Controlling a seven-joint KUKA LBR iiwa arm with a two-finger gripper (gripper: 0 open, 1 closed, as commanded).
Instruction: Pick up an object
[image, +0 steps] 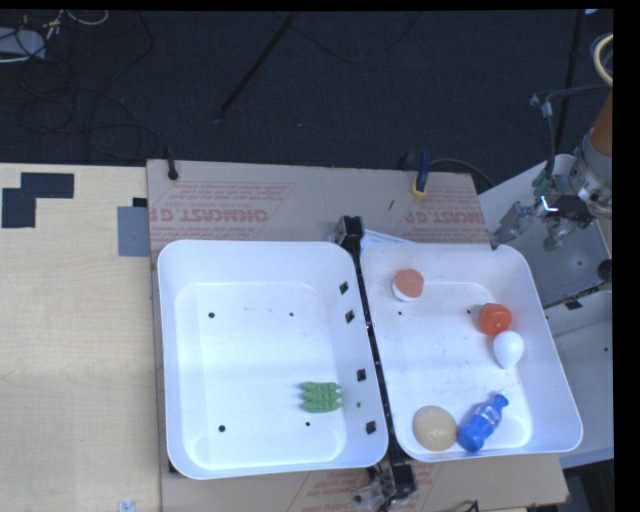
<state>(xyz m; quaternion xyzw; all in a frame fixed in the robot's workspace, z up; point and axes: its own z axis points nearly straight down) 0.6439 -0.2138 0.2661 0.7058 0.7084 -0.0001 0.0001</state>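
Tool (548, 213) hangs beyond the right bin (540, 300), above tomato (494, 318).

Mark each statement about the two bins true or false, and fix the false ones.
1. The green object lies in the left bin. True.
2. The blue bottle touches the orange ball. False: it lies beside the beige ball.
3. The white egg sits just below the orange ball. True.
4. The right bin holds two objects. False: it holds five.
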